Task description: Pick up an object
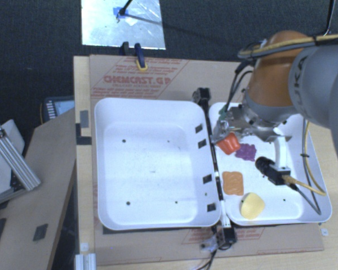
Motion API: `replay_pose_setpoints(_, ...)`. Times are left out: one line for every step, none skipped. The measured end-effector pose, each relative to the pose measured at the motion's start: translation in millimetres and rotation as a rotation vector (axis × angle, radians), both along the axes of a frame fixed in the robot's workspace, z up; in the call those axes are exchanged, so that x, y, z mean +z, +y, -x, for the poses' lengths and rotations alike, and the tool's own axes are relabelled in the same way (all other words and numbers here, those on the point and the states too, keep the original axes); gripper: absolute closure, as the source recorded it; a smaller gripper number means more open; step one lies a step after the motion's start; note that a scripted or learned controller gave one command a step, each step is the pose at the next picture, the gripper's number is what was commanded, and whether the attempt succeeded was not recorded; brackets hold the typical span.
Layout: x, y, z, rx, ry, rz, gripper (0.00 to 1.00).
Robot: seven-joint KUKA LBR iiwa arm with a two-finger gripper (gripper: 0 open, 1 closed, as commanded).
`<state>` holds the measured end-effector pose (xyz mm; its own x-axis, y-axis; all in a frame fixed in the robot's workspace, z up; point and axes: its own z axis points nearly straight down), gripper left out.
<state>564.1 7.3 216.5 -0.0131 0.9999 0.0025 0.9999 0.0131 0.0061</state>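
My gripper (226,130) hangs over the left part of the right bin (312,207), close to the divider between the two bins. Right under its tip lies a red-orange object (230,144), touching or nearly touching the gripper. A purple knobbly object (247,152) sits just right of it. Nearer the front are a flat orange piece (232,183) and a pale yellow rounded object (252,205). The grey arm with its orange band (276,77) covers the back of the right bin.
The left bin (110,167) stands beside the right one on a cardboard sheet (141,77). Black clips (201,97) line the shared rim. A shiny foil square (123,16) lies beyond the bench.
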Motion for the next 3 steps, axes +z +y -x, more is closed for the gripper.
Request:
replay_pose_setpoints(-0.1, 84.9, 2.2, -0.001, 0.004, 0.0, 1.0)
replay_pose_setpoints(48.8, 41.5, -13.1, -0.015, 0.0, 0.003, 1.0)
replay_pose_setpoints(58.5, 103.9, -2.1, -0.004, 0.005, 0.001, 1.0)
